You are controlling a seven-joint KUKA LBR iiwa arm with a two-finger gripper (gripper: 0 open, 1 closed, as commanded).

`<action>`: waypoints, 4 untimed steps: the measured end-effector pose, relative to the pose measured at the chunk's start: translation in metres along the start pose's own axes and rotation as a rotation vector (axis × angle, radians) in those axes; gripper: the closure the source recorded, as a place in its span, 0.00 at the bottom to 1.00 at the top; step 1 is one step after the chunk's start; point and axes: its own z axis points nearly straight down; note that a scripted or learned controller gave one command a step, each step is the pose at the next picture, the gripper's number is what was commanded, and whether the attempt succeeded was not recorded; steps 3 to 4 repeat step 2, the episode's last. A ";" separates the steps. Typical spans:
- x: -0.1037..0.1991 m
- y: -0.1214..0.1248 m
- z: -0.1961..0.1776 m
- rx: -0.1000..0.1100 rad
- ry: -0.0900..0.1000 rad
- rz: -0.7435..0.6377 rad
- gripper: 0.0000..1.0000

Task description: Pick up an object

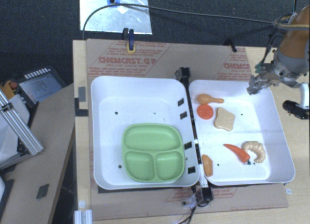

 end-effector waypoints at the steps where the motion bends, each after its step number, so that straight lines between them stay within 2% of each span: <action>1: 0.000 0.003 -0.056 0.000 0.000 -0.002 1.00; 2: -0.001 0.004 -0.092 0.002 0.001 -0.003 1.00; 4: -0.001 0.004 -0.092 0.002 0.001 -0.003 1.00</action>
